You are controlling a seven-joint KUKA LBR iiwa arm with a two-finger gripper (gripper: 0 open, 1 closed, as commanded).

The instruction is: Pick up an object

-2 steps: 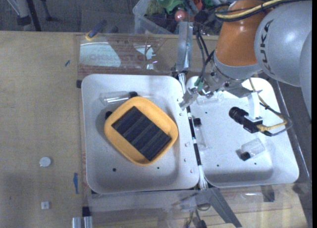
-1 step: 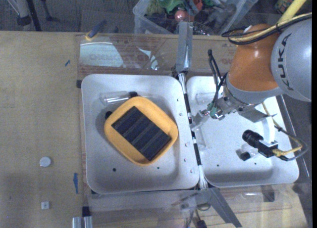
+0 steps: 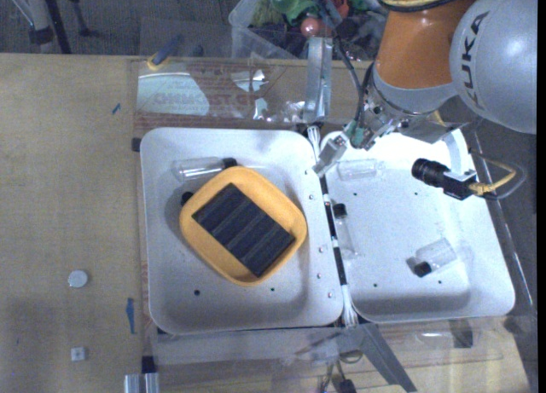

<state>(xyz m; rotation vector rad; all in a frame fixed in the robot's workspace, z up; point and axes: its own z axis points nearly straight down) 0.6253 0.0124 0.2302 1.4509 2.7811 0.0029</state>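
Wooden bench (image 3: 60, 170); arm (image 3: 503, 59) marked KUKA; tool (image 3: 344, 141) near right bin (image 3: 392, 246) rim, grip state unclear.

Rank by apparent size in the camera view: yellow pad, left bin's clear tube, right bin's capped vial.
1. Yellow pad, largest by far.
2. Clear tube and capped vial: both small and look alike, so I won't rank them.

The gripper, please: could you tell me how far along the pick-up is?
Done: no object looks lifted; the yellow pad lies in the left bin and a clear capped piece in the right bin. In hand: the gripper hangs over the bins' shared wall, near the far edge. Left: grasping and lifting something.
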